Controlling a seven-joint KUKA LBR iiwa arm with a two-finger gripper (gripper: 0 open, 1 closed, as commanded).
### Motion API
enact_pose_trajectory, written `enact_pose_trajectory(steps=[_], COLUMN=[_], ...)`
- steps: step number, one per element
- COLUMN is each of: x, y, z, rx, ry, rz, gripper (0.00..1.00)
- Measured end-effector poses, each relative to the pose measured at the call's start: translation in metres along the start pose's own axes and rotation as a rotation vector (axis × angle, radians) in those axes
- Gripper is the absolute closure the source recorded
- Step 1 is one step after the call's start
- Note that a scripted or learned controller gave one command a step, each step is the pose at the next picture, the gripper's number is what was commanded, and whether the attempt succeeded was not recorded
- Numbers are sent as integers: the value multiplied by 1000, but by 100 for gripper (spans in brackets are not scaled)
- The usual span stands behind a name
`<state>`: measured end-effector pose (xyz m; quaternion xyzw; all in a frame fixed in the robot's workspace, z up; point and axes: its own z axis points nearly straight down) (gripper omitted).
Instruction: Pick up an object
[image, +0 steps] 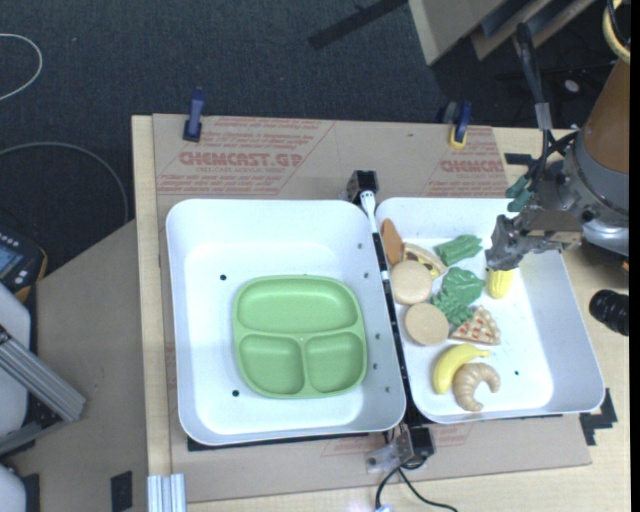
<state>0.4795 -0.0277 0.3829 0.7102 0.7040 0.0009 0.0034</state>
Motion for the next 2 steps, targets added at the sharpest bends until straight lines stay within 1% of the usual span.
enact_pose_trajectory(steps=[1, 2], x=[23, 22], y=[-3, -1], z=[177, 160], rx=[19, 3], ry=[5, 3], rz=[-7, -8], gripper=[100, 100])
